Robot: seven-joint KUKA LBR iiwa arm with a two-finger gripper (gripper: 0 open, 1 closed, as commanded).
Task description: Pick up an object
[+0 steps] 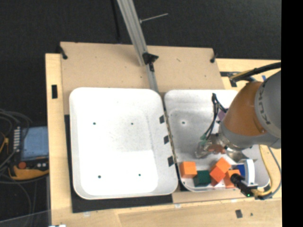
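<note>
The tool [207,149] hangs over the right bin [189,109] on the table [132,60], just behind a cluster at the bin's near edge: an orange cube [189,168], a dark green block [203,178] touching it, and a tilted orange block [218,170]. I cannot tell whether the tool is wide or narrow

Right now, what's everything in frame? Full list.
bench: 1, pale wood, under everything
bins: 2, white, side by side
orange blocks: at least 2, orange, right bin, near edge
green block: 1, dark green, between the orange blocks
rail: 1, grey metal, slanting from top toward the bins' gap
handheld unit: 1, blue, left of bench, cabled
arm: 1, grey with orange band, from right
pincer: 1, grey, over right bin near the blocks
</note>
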